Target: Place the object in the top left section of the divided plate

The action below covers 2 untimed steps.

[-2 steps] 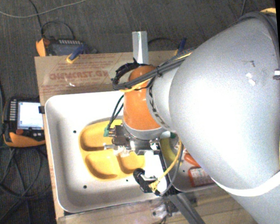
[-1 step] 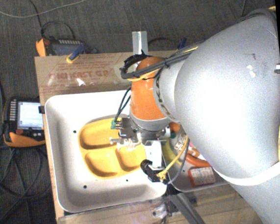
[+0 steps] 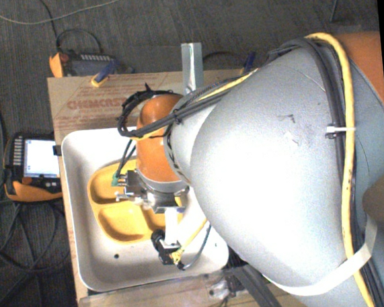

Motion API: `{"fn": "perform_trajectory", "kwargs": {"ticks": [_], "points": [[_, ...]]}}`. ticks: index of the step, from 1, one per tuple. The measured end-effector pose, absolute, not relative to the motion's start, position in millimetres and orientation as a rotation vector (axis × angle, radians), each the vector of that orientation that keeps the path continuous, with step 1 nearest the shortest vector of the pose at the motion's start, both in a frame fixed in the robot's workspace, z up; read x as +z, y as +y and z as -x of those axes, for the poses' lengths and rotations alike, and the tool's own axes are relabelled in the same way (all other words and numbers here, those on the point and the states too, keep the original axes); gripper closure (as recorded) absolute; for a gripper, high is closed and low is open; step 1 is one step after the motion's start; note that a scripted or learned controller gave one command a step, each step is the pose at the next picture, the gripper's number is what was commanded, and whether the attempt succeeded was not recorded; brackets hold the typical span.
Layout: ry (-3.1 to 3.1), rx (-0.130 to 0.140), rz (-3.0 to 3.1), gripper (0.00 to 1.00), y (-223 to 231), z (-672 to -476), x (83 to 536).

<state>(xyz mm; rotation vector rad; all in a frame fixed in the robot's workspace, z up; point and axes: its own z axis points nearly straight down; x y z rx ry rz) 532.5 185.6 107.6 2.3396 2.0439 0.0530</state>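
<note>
The arm (image 3: pixel 281 168) takes up most of what I can see, a big grey shell sweeping in from the right with a yellow cable (image 3: pixel 344 101) running along its edge. Its orange band (image 3: pixel 156 143) sits over the white bin (image 3: pixel 87 261), and the wrist below the band hangs right above the yellow plate (image 3: pixel 109 204). The gripper (image 3: pixel 145 194) is down over the plate's right side, but the wrist body covers it, so I cannot tell how it is set or whether anything is in it. The object meant for the plate is not something I can pick out; it may be hidden under the wrist.

The plate lies in the bin's left half, with a ridge dividing the two sections I can see, both bare where they show. A small black and white part (image 3: pixel 165 243) with thin wires hangs from the wrist near the bin's lower edge.

The bin rests on a brown board (image 3: pixel 79 103) printed with faint reddish letters; they are reversed or too washed out for me to read. At the board's top left corner lies a yellow and black tool (image 3: pixel 78 60) with a blue piece beside it. On the floor to the left sits an orange-cased pendant (image 3: pixel 34 168) with a lit screen, its text too small to make out. A metal post (image 3: pixel 192 65) stands at the board's top edge.
</note>
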Motion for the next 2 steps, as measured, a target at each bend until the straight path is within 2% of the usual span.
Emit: {"fn": "perform_trajectory", "kwargs": {"ticks": [1, 2], "points": [[2.177, -0.009, -2.262, 1.0, 133.3, -576.0, 193.8], [2.414, -0.006, -2.005, 1.0, 169.9, -663.8, 289.8]]}}
